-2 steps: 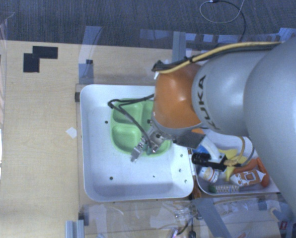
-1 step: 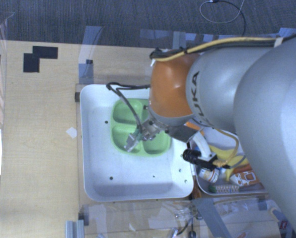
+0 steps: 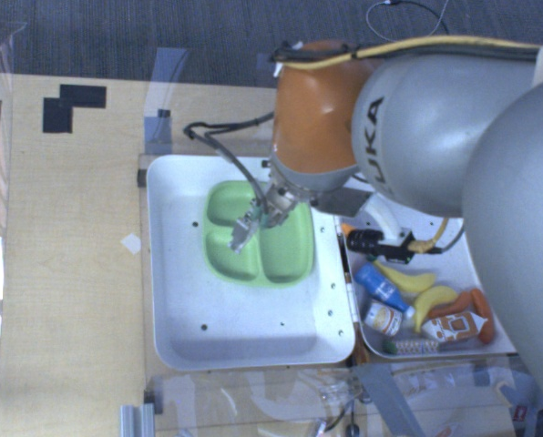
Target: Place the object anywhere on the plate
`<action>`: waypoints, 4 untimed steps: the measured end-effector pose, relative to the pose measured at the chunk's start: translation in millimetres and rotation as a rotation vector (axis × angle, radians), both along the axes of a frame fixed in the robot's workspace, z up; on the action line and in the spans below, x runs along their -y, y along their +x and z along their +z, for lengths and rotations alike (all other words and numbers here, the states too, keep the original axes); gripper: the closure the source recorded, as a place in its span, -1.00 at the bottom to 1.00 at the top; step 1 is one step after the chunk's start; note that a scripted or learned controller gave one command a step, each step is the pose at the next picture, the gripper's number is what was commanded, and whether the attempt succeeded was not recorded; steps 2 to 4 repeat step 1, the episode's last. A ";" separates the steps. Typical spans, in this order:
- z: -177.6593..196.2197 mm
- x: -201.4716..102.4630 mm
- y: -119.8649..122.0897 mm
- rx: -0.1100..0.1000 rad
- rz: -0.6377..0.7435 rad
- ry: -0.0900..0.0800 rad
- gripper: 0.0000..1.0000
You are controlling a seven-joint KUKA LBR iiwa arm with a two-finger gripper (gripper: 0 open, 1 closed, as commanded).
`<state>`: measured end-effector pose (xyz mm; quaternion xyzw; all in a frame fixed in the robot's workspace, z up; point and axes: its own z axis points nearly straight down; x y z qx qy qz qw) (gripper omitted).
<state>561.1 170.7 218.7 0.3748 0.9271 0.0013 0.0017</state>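
A light green sectioned plate (image 3: 285, 248) lies in the left white bin (image 3: 180, 271), toward its back right. My gripper (image 3: 249, 227) hangs over the plate's left half, under the orange band of the arm. Its grey fingers point down-left at the plate's middle divider. I cannot make out any object between them. The arm's bulk hides the plate's back right corner.
The right bin (image 3: 417, 349) holds a blue bottle (image 3: 378, 283), a yellow banana (image 3: 415, 280), a small can (image 3: 382, 318), a second yellow piece (image 3: 434, 301) and an orange-red packet (image 3: 458, 326). A black cable (image 3: 221, 144) loops off the wrist. Wooden bench spreads to the left.
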 end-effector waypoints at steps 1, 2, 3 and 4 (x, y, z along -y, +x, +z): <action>-73.1 -13.9 -6.2 -0.004 0.031 -0.001 -1.00; -73.1 -13.9 -6.2 -0.004 0.031 -0.001 -1.00; -73.1 -13.9 -6.2 -0.004 0.031 -0.001 -1.00; -73.1 -13.9 -6.2 -0.004 0.031 -0.001 -1.00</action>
